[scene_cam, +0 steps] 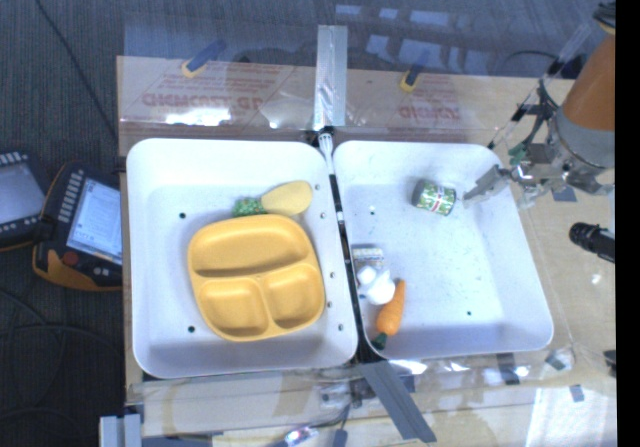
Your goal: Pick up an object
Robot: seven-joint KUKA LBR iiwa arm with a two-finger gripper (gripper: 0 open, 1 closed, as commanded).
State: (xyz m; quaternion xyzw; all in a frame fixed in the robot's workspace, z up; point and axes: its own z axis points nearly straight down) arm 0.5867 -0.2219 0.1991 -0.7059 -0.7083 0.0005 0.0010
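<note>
I'm reaching in from the right side of the desk (560,265), my grey arm with its orange band up by the top right corner, and my gripper (500,178) sits over the right rim of the right bin (500,320), toward its far end. One slim grey finger (478,185) slants down and left into the bin; the rest is a tangle of cables and brackets, so I cannot tell whether the fingers are apart or together. Nothing is visibly between them. Just beside that fingertip, to its left, lies a small green can (434,197) with a white and red label, on its side on the bin floor, close to the finger but apart from it as far as I can see. Down near the front left corner of this same bin there's a cluster hugging the divider: a small silvery object (367,255), a white rounded lump (376,283) just below it, and an orange carrot (391,307) leaning against the lump with its tip pointing toward the front wall. Over in the left bin (160,235), a yellow compartment tray (257,275) takes up the middle, three sections facing up. Touching its far edge are a pale yellow rounded piece (287,197) and a small green leafy thing (248,205) tucked next to it. Off the desk at far left, a handheld pendant (85,230) with a lit screen rests on the dark carpet.
</note>
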